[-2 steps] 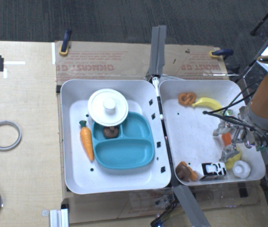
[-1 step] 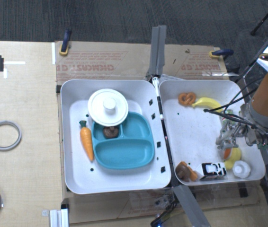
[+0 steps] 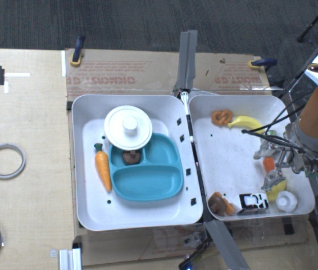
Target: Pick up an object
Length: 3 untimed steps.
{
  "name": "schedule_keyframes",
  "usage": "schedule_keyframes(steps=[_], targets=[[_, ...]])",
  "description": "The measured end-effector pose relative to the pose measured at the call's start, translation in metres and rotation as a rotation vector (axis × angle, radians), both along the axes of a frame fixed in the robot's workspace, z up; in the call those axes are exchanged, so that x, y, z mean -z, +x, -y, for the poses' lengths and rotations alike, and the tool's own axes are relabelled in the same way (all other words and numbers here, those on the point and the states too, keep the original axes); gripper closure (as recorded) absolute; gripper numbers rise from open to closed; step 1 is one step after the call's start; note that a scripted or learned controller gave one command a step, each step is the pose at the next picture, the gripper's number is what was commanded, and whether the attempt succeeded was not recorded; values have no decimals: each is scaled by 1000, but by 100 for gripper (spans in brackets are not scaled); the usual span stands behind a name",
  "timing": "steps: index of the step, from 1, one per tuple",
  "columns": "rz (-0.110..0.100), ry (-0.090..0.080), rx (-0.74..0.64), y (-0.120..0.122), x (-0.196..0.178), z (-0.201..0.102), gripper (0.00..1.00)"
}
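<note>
My gripper (image 3: 269, 165) hangs low over the right part of the right bin (image 3: 229, 156), reaching in from the right. A small orange object (image 3: 268, 163) shows right at the gripper's tip; whether it is held or just lies beneath cannot be made out. Just below the gripper lies a yellow piece (image 3: 278, 185). Along the bin's front edge sit a white round cap (image 3: 286, 201), a black-and-white item (image 3: 253, 202) and a brown lump (image 3: 219, 205). At the bin's back lie a pretzel (image 3: 222, 117) and a yellow banana (image 3: 245, 121).
The left bin (image 3: 83, 196) holds a blue divided tray (image 3: 148, 179), a white round lid (image 3: 127, 127), an orange carrot (image 3: 103, 169) and a small brown item (image 3: 130, 157). A grey ring (image 3: 4, 161) lies on the bench at the left. Black cables (image 3: 271, 129) cross the right bin.
</note>
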State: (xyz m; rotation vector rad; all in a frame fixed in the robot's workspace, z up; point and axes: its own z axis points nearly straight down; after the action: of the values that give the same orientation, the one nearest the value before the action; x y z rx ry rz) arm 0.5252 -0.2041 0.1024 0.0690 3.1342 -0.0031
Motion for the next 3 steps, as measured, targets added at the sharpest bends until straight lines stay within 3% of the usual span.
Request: schedule_keyframes(steps=[1,2,3], targets=[[-1,2,107,-10,9,-12,0],[3,0,104,-8,-1,-13,100],[-2,2,112,37,-108,-24,100]])
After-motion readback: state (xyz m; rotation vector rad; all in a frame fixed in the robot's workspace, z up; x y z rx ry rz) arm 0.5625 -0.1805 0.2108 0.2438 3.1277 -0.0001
